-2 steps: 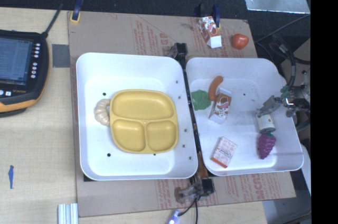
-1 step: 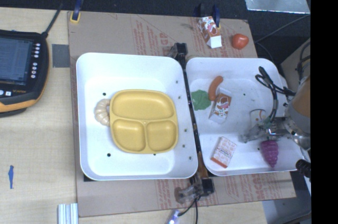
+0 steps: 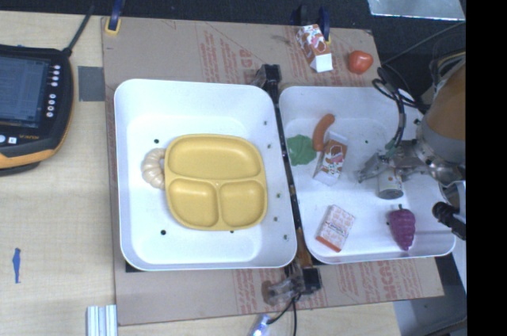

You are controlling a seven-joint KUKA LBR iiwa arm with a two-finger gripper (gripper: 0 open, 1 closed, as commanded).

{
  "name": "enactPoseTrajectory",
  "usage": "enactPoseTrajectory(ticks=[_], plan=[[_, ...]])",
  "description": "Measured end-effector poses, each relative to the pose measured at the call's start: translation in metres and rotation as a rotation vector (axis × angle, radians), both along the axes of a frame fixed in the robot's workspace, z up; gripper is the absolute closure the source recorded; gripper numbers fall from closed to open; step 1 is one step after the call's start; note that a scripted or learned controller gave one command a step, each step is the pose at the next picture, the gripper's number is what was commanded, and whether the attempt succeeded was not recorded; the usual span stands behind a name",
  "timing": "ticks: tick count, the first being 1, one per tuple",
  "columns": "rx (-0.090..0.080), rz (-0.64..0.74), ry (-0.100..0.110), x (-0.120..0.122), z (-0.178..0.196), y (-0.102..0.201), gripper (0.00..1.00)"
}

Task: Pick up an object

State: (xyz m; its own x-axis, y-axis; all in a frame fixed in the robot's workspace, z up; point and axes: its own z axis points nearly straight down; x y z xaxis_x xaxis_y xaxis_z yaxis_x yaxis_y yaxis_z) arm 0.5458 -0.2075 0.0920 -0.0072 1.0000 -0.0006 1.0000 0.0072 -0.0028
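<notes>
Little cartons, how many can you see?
3: one carton on the cardboard beyond the right bin, one standing in that bin beside the sausage, one lying flat near its front edge.

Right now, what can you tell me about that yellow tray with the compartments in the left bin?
The yellow tray looks like smooth, matte plastic with rounded corners. It is divided into three sections: one wide one across the far side and two smaller ones nearer the camera. It lies flat, right side up, near the middle of the left bin, slightly turned. Nothing sits in its sections. A pale, lumpy object is tucked against its left edge, partly hidden beneath the rim.
</notes>
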Motion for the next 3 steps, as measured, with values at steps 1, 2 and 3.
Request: enactPoseTrajectory(ticks=[1,2,3], plan=[[-0.001,0.003,0.002,0.0,0.01,-0.001,1.0],[0.002,-0.002,0.001,0.029,0.082,0.069,1.0],[0.002,-0.003,0.0,0.036,0.124,0.121,1.0]])
